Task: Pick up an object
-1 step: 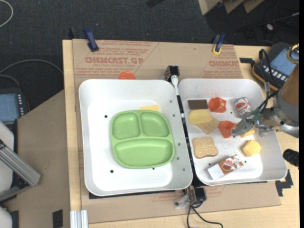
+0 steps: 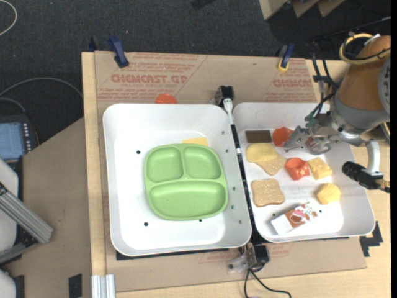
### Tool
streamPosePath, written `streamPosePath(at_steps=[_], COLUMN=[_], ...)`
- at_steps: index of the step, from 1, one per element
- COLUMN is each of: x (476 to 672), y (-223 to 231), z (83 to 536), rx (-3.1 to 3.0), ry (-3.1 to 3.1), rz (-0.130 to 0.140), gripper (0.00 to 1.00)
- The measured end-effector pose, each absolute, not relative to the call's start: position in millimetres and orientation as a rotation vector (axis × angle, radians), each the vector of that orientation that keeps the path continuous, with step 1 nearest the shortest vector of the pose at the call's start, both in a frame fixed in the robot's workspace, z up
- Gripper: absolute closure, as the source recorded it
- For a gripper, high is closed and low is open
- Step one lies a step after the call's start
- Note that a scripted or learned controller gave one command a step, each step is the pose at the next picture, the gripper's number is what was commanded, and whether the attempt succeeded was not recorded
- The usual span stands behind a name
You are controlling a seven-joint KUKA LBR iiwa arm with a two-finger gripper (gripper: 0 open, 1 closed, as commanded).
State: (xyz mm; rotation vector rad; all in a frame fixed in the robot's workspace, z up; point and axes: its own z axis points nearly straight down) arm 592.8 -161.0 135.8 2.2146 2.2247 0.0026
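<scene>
Tabletop (image 2: 93, 166): brown board carrying two shallow white bins side by side; blue clamps sit at its 12 o'clock edge.

Left bin (image 2: 118, 135): holds a green divided plate (image 2: 185, 182) at its centre, with a pale yellow slab (image 2: 195, 141) peeking out at the plate's 12 o'clock.

Right bin (image 2: 356, 219): holds the candidates for picking — a dark brown bar (image 2: 258, 136) at 11 o'clock, a red-orange round piece (image 2: 282, 135) beside it, a tan bread-like piece (image 2: 263, 157), a toast slice (image 2: 268, 192), a red block (image 2: 296, 168) near the centre, a yellow cheese wedge (image 2: 321, 167), a yellow lump (image 2: 328, 193) and a small printed box (image 2: 294, 218) at 6 o'clock.

Pincer (image 2: 304, 139): low over the right bin's 12 o'clock area, just at 3 o'clock of the red-orange round piece; nothing is visibly between its fingers, and I cannot tell whether they are apart or together.

Step in hand: judged as the approach to a grasp, nothing lifted yet.

Doing it well: the red-orange round piece looks nearest, so centre over it, straddle it evenly, and descend straight — the dark brown bar lies close at its 9 o'clock and could get nudged.

Risk: a rounded piece may squirt out if pinched off-centre.
</scene>
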Motion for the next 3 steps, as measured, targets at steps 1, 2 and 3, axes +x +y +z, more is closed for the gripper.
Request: streamPosePath(at_steps=[1,2,3], x=[548.2,551.3,568.9], y=[-135,-136,-73], z=[85,99,191], rx=[2.226,2.22,2.207], ry=[2.222,2.217,2.226], rz=[-0.001,0.005,0.014], gripper=[0.0,1.0,1.0])
